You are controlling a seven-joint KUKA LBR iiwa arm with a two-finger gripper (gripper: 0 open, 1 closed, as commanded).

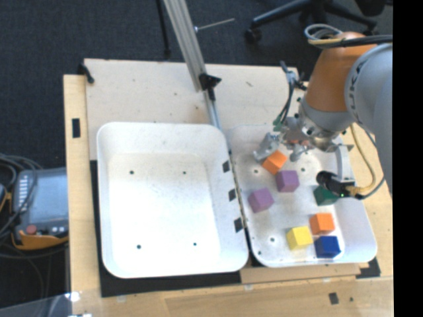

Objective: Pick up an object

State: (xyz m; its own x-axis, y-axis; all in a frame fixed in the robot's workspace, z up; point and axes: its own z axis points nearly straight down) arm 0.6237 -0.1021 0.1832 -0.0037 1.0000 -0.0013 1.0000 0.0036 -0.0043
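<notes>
**Gripper positioned over orange block in right bin; no lift observed**

The arm [350, 78] reaches in over the right bin [360, 246]. Its gripper [280, 152] sits low, directly above an orange block [275, 161] that lies near the bin's far-left part. Metal fingers [263, 148] stand on either side of the block, spread apart, with the block showing between and just below them. Whether they press on the block cannot be determined from this angle; the block appears to rest on the bin floor.

Other contents, located relative to the orange block:
- A purple block [287, 180] lies just beside it, on the near side.
- A second purple block [260, 199] lies nearer to the camera and slightly left, apart from the first.
- A green block [324, 195] lies to the right, next to a black fitting with a cable.
- A yellow block [299, 237], a smaller orange block [322, 223] and a blue block [327, 246] are grouped well apart from it, at the bin's near-right corner; the smaller orange and blue ones touch or nearly touch.

The left bin [106, 137] stands alongside, to the left.
</notes>
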